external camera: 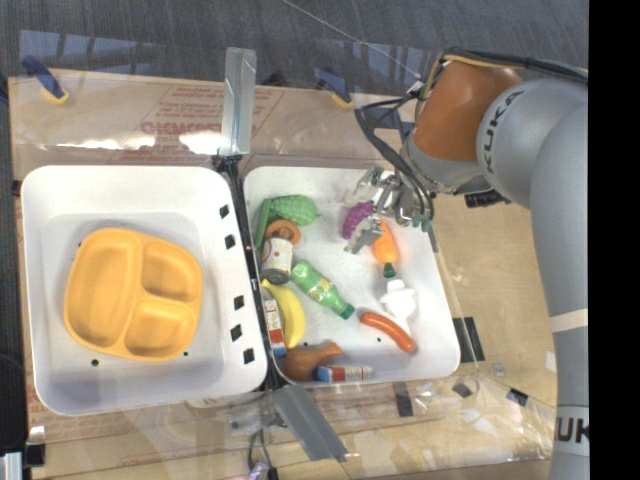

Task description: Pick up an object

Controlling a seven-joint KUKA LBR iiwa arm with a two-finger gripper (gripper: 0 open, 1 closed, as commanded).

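Over the right bin: the gripper (378,211) hangs low at the far right corner, close above a purple toy (354,220) and an orange carrot (386,247).
Grip state: cannot tell whether it is released or clenched; the metal parts blur together against the white floor.
Likely target: the purple toy or the carrot, both just beside the tool; nothing visibly lifted.
Other things in that bin (445,328): green leafy toy (290,208), green bottle (320,288), banana (291,316), red sausage (387,330), white piece (398,297), brown drumstick (305,358), small can (277,258).
Left bin (40,193): holds 1 yellow divided tray (133,293), well apart from the tool.
Risk 1: purple toy and carrot lie touching, so a close could pinch both or push 1 aside.
Risk 2: bin wall is near; a descent there could scrape it.
Risk 3: rounded, smooth shapes may slip out on the lift.
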